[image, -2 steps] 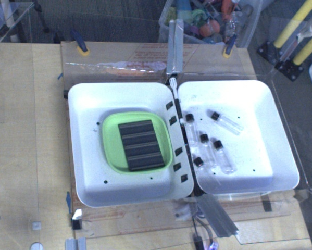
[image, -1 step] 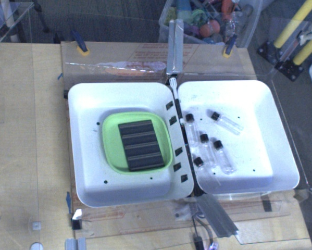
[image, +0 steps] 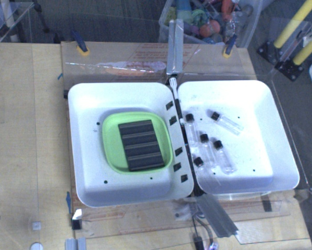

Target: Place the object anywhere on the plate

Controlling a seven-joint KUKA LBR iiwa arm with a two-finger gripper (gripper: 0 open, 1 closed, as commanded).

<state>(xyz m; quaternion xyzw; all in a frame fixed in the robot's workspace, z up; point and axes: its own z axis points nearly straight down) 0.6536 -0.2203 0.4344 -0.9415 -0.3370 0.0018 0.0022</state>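
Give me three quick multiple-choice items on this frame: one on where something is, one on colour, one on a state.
1. Where is the green plate?
A. in the left bin
B. in the right bin
C. on the bench outside the bins

2. What colour are the caps on the clear vials?
A. red
B. black
C. yellow

3. How does the dark ridged block stand?
A. leaning on the bin wall
B. lying flat on the plate
C. lying among the vials

Key:
1. A, the plate sits on the floor of the left bin.
2. B, each vial in the right bin ends in a black cap.
3. B, the block lies flat within the plate's rim.
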